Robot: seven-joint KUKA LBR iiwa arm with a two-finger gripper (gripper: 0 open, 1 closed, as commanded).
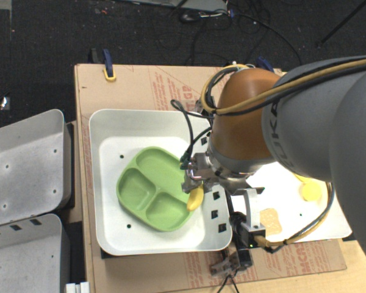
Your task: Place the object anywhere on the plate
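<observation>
A green plate (151, 189) with three compartments lies in the left white bin (105, 163). My gripper (194, 191) hangs over the plate's right rim, under the big orange-brown wrist. A small yellow object (195, 199) sticks out between its fingers, so the gripper is shut on it. The object's lower end sits just above the edge of the plate's right compartment; I cannot tell whether it touches the plate.
The right bin (335, 224) holds a round yellow item (312, 191) and a tan flat piece (270, 220), partly hidden by the arm. Grey perforated trays (24, 157) stand left of the bench. Cables hang beside the wrist.
</observation>
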